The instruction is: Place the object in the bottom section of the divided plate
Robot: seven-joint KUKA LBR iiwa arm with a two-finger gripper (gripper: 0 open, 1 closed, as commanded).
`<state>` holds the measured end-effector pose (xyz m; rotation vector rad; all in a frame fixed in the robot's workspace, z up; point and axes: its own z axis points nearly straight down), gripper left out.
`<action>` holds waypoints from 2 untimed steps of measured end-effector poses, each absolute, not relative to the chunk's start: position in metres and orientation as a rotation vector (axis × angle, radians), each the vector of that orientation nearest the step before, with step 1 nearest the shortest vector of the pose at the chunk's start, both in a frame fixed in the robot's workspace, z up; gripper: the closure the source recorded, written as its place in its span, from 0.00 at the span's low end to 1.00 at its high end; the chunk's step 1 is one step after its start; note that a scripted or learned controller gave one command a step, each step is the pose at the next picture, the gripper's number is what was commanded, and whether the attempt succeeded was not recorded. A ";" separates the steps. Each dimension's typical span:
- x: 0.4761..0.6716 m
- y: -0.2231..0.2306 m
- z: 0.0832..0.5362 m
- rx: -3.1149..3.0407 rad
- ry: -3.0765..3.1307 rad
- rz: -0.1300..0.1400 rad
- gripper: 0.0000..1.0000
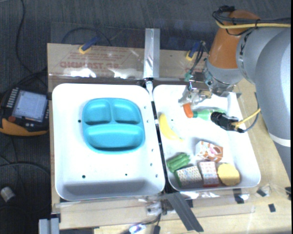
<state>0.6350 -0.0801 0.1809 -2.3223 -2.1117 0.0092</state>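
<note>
A blue divided plate (113, 124) lies in the left bin (68, 179), with two small sections at the back and one wide section (115, 136) at the front. My gripper (193, 99) hangs low over the back of the right bin (249, 150). Just beneath it lies a toy carrot (188, 111), orange with a green top pointing right. Whether the gripper touches the carrot I cannot tell.
The right bin also holds a yellow banana (168, 128) near its left wall and a green vegetable (178, 160). Along its front lie a patterned carton (209, 151), two small boxes (188, 175) and a yellow block (228, 174). A metal divider (152, 52) stands behind the bins.
</note>
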 end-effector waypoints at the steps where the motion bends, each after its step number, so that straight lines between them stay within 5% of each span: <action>1: 0.566 -0.093 0.180 -2.554 -1.819 0.008 1.00; 2: 0.612 0.008 0.232 -2.585 -1.781 0.010 1.00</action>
